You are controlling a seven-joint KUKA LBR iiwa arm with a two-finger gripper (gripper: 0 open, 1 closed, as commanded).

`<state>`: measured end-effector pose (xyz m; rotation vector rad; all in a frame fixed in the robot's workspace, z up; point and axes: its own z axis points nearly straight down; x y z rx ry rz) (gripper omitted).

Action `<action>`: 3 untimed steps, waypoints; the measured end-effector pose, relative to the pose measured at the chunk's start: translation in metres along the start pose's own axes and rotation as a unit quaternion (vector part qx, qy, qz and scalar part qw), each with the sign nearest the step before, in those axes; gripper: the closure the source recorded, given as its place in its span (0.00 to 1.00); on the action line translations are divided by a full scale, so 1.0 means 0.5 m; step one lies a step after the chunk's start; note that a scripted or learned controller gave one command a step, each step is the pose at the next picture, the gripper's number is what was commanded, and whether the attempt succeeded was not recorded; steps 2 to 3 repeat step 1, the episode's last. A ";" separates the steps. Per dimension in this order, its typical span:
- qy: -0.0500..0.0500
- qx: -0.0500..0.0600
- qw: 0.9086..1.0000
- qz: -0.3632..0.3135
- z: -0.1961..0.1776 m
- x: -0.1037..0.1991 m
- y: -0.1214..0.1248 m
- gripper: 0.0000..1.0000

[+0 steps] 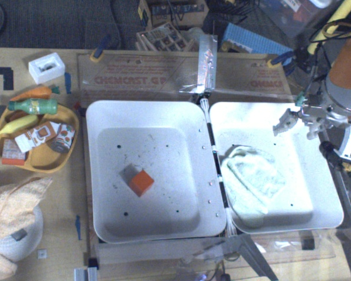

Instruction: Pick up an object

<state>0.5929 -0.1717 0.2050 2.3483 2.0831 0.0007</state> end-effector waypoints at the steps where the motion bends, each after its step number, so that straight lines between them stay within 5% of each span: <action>1: 0.001 0.002 1.000 -0.010 -0.048 0.011 -0.062 0.00; 3: 0.001 0.002 1.000 -0.010 -0.048 0.011 -0.062 0.00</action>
